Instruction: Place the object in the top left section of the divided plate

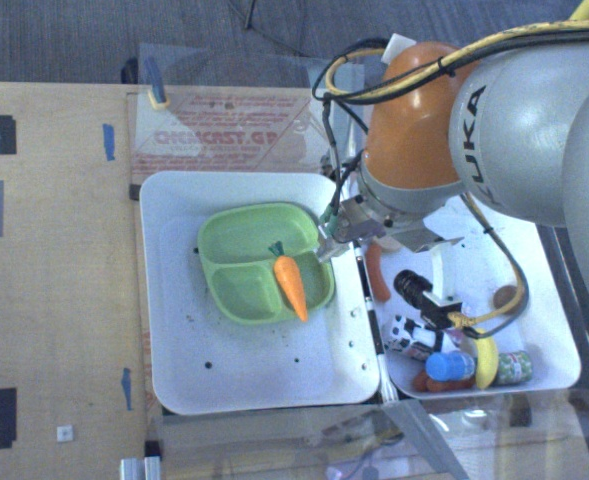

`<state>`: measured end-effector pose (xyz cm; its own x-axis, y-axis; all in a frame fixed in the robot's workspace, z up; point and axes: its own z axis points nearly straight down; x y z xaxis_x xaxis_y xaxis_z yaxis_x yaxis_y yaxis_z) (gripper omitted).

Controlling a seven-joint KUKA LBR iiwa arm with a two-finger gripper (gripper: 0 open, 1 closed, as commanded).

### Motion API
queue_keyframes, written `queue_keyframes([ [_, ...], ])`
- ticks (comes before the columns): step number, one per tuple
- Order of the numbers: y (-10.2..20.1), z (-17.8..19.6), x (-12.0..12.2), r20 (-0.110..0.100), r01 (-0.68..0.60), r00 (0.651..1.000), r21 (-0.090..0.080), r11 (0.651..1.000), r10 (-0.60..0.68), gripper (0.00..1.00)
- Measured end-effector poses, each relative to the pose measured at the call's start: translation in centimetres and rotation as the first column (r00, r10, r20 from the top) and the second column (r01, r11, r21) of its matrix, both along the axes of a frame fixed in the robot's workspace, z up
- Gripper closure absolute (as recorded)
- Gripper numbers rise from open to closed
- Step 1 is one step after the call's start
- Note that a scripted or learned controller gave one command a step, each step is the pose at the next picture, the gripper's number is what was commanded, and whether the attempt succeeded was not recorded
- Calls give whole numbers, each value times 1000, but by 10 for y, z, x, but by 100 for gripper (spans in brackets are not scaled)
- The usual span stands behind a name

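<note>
Starting at the left: bare plywood bench top [54,268] with black corner marks and bits of blue tape, probably there to register where stuff sits. Next, shallow white plastic left bin [174,368], holding the green divided plastic plate [244,243] near its middle, so within easy reach of the arm. Small orange toy carrot with a green top [291,285] lying across the plate's right-hand section, tip poking over the near rim, leafy end touching the divider. So not in the top left section yet, far as can be judged; that far-left compartment looks bare. Just right of the plate's far-right edge: the metal two-finger gripper [331,238], hanging under the orange-banded grey wrist, apart from the carrot and nothing visibly between the fingers. Honestly can't tell how wide it's spread, too much wrist in the way. Further right, second white bin [564,358] with a jumble of spare objects, including a yellow toy banana [486,360] and a blue cap-shaped piece [447,366], parked there as the supply pile.
</note>
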<state>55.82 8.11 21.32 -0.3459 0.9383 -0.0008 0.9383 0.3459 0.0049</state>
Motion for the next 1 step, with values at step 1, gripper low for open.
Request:
queue_keyframes([
  [1,-8,119,82,-1,-20,1000,-2,1000,20,100],
])
